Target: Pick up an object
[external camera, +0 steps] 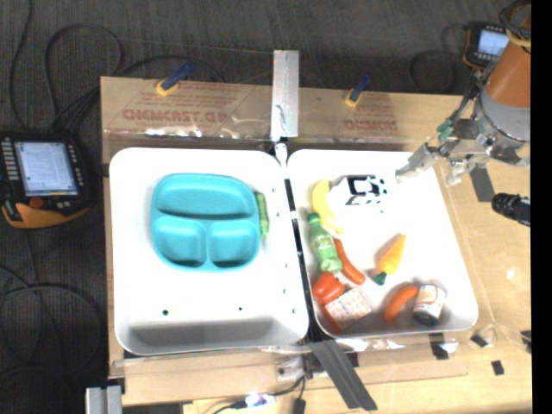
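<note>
1. The task names no one object, so the likeliest candidates are the toy foods in the right bin (457, 231). The toy carrot (391, 257) lies alone on bare white floor in that bin's middle, its long axis slanting from lower left to upper right, green top at the lower-left end.
2. Left of it, along the bin's left wall, a yellow banana (323, 203), a green bottle-like toy (323, 244) and a red-orange pepper-like piece (348, 268) crowd one another, touching or nearly so.
3. Along the near wall sit a red tomato-like toy (328, 287), a small printed box (348, 305), an orange sausage-like toy (399, 302) and a small can (427, 304), close together.
4. A black-and-white patterned item (364, 188) lies near the far wall, the closest thing to the gripper.
5. The gripper (448, 152) hangs over the right bin's far-right corner, above the rim; whether it is released or clenched I cannot tell, and nothing is seen in it.
6. From there the carrot lies toward the lower left, well apart; I judge it the cleanest pick, if approached across its slant.
7. The left bin (129, 231) holds a turquoise divided tray (207, 221), farther off.
</note>
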Controlling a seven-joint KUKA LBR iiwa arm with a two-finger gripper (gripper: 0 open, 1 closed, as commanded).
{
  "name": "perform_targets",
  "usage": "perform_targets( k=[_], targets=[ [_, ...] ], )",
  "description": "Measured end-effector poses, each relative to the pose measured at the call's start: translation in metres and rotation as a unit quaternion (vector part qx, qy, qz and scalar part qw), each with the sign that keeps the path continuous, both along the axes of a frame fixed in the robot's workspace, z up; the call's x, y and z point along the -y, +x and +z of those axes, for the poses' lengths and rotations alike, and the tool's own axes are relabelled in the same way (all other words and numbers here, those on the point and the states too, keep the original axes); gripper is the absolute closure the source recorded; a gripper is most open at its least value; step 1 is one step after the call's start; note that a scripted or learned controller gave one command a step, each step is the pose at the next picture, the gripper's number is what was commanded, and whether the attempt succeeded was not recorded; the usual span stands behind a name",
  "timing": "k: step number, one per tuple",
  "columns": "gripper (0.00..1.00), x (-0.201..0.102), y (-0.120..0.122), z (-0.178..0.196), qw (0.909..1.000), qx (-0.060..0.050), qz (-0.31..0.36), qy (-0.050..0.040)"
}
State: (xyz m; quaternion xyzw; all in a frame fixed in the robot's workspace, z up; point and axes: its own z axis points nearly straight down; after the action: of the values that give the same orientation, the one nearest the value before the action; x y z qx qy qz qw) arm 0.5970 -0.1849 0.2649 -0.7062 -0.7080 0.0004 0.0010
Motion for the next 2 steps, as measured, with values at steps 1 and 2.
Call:
perform_targets(
  k=[1, 2],
  targets=[
    [0.00, -0.007, -0.063, -0.135, 0.9998, -0.001, 0.022, 0.0007],
    [0.00, -0.002, -0.081, -0.176, 0.9959, 0.005, -0.090, 0.0011]
  ],
)
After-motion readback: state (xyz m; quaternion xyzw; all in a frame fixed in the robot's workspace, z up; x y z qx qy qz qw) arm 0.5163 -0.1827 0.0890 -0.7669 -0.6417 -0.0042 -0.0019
